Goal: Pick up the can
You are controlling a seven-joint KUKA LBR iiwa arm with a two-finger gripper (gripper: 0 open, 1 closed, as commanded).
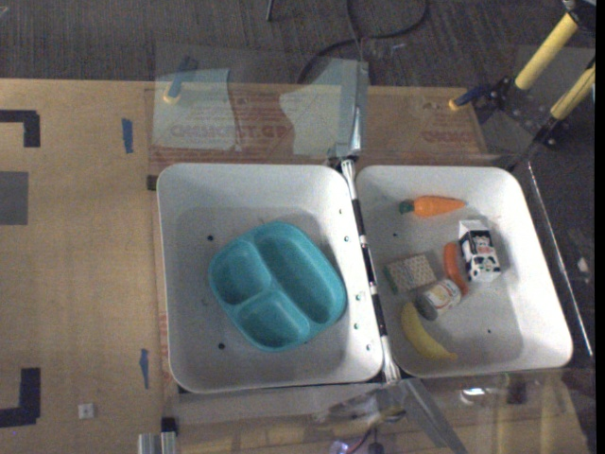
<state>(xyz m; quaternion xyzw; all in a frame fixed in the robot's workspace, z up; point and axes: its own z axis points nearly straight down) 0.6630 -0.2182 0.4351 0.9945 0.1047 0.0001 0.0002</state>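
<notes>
The fingers' state cannot be told here. The can (440,298), a small cylinder lying on its side, apparently metal, rests in the right bin (539,253) at lower right of the frame, between a curved yellow banana (423,334) and a white carton (478,252). A teal divided plate (276,283) fills the left bin (180,253).

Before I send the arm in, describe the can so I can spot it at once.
Look in the right white bin, in the cluster of small items near its middle. The small silvery can lies on its side just above the yellow banana, right of the flat speckled packet. It is the one round, metallic item, with a pale end facing up.
</notes>
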